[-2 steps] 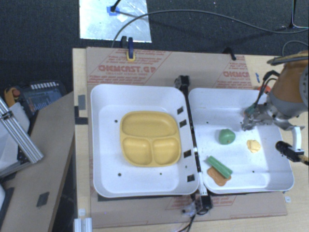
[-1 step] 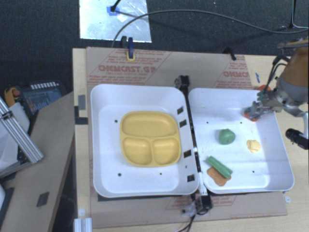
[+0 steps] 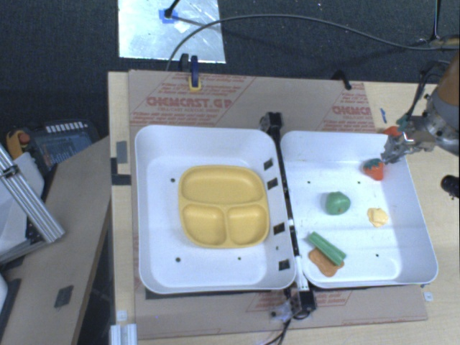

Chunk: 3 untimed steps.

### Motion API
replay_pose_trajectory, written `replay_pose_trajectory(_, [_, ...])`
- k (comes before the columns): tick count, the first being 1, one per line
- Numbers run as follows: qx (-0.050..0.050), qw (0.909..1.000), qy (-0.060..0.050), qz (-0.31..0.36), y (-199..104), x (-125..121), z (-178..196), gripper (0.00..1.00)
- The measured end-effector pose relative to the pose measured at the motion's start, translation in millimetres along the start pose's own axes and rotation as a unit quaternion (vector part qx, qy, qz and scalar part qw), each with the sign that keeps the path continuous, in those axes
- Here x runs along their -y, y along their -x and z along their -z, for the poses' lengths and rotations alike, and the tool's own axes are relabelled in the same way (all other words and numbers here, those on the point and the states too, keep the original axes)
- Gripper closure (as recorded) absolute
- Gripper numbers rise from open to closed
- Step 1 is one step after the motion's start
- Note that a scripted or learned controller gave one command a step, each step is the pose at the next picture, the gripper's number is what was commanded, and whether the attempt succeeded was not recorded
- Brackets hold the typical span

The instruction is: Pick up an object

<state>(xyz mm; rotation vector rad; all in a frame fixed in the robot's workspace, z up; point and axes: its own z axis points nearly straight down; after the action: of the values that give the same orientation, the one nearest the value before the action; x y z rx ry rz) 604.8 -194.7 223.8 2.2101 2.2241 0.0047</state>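
Pincer [image 3: 390,152]: low over right bin's [image 3: 413,214] far edge; grip state unclear.
Orange-and-green toy [image 3: 373,168]: just beside the pincer (touching, perhaps).
Green ball [image 3: 337,203]: mid-bin.
Yellow piece [image 3: 377,216]: beside it.
Left bin [image 3: 154,192]: yellow divided tray [image 3: 223,205].

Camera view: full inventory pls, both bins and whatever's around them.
bins: 2, white, side by side on the bench
divided plate: 1, yellow, middle of the left bin
round green item: 1, green, centre of the right bin
yellow piece: 1, pale yellow, right bin, to the right of the round green item
green stick: 1, green, right bin near the front, lying over an orange piece
orange piece: 1, orange, under the green stick
red-orange item: 1, red-orange with green, back right of the right bin, at the gripper tip
gripper: 1, grey metal, above the right bin's back right part
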Motion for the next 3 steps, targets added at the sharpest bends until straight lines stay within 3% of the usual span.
replay_pose_trajectory(1, [0.000,1.0000,0.000,0.000,5,-11,56,1.00])
replay_pose_trajectory(2, [0.000,1.0000,-0.001,0.000,5,-12,72,1.00])
replay_pose_trajectory(3, [-0.002,1.0000,-0.003,0.001,-48,-1,71,1.00])
